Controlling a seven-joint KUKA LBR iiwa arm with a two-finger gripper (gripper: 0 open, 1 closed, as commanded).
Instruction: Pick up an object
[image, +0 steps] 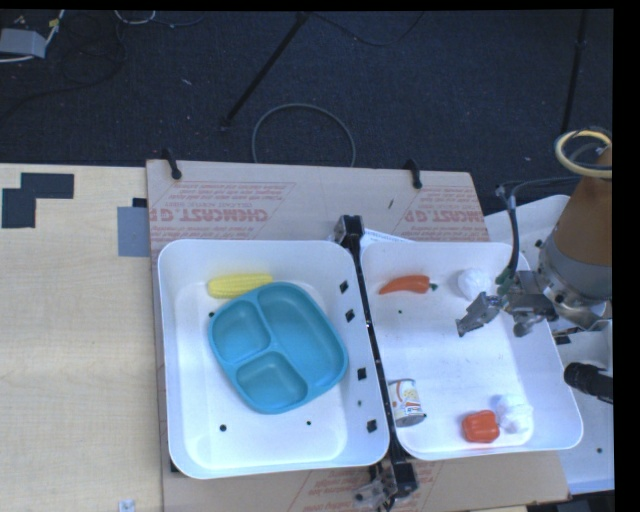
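My gripper (497, 318) hangs over the right bin (440, 440), near its right wall, open with nothing between its fingers. An orange-red pepper (404, 285) lies to its upper left, and a small white lump (470, 282) sits just above the gripper. A small can (406, 402) lies at the bin's front left. An orange-red object (480, 427) and a white object (515, 415) rest together at the front right. In the left bin (190, 420) there is a yellow corn cob (239, 285) beside a blue divided plate (275, 345).
A black divider (365, 340) runs between the two bins. The arm's grey and orange body (585, 235) stands over the right bin's right edge. Cardboard (300, 205) lies under the bins, with a wooden benchtop (70, 350) to the left.
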